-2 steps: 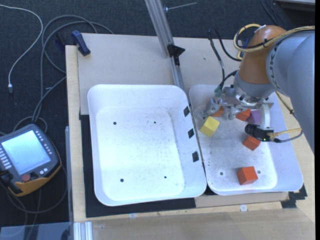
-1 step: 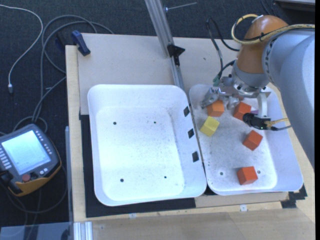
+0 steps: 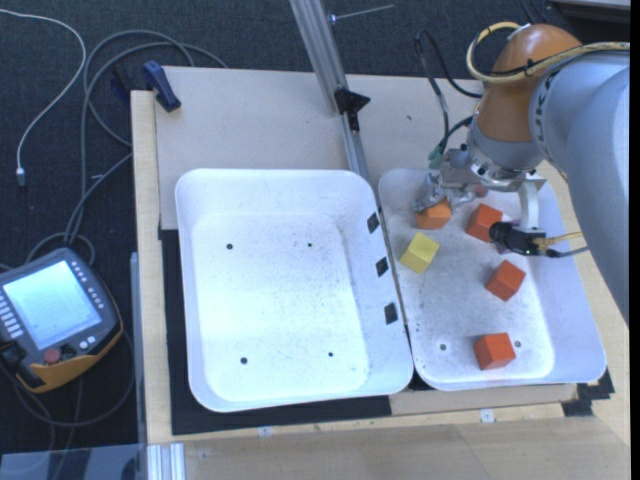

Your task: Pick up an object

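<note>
Orange block [image 3: 433, 215] under jaws (rt bin [image 3: 560, 353]).

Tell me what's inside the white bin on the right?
The right bin holds five blocks: one yellow block and four orange ones. The end effector hangs over the back orange block, hiding part of it and the bin floor beneath.

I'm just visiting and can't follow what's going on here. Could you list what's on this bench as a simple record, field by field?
arm: grey with an orange band, reaching in from the right
gripper: low over the right bin's far end, at an orange block
right bin: one yellow block, four orange or red blocks
left bin: white, speckled
off the bench, left: handheld control pad
</note>
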Controlling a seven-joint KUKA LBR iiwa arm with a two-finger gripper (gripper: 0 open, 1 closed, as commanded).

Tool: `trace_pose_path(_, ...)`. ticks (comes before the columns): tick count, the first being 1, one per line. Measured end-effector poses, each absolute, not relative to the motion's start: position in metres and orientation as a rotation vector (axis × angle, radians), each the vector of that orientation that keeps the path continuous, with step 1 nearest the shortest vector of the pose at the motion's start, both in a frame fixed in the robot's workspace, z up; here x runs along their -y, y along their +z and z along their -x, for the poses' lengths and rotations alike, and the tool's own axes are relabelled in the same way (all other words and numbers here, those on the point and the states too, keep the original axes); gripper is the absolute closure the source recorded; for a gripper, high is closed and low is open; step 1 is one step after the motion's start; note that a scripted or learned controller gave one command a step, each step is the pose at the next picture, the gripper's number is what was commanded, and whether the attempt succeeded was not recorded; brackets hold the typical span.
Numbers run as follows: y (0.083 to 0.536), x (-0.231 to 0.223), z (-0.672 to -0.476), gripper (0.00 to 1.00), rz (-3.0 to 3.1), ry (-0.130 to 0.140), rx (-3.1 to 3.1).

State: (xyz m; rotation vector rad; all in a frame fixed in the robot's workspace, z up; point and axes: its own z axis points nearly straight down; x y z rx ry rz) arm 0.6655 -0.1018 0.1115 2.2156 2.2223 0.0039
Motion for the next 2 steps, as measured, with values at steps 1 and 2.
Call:
trace_pose_path(1, 0.205, 0.004, -0.63, 1.0, -2.211, 0.01, -2.231)
trace_pose_path(2, 0.243, -0.069, -0.576, 1.0, -2.214, 0.004, -2.237)
